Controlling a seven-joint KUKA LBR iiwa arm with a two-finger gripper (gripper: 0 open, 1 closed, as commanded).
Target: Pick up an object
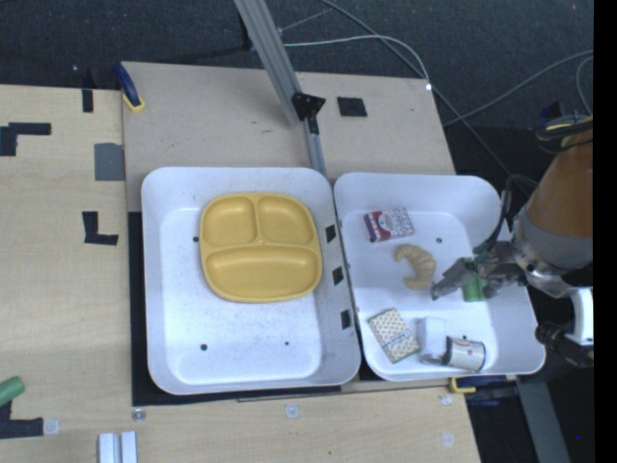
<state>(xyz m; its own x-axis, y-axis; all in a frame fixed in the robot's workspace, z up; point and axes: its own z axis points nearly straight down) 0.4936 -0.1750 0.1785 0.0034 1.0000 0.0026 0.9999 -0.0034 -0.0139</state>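
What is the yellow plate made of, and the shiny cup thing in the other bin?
The yellow plate looks like molded plastic: one even color, smooth matte surface, rounded dividers forming three sections. The shiny cup, lying on its side in the right bin, looks like metal, since it glints silver with a dark opening, though it is too small to be sure.
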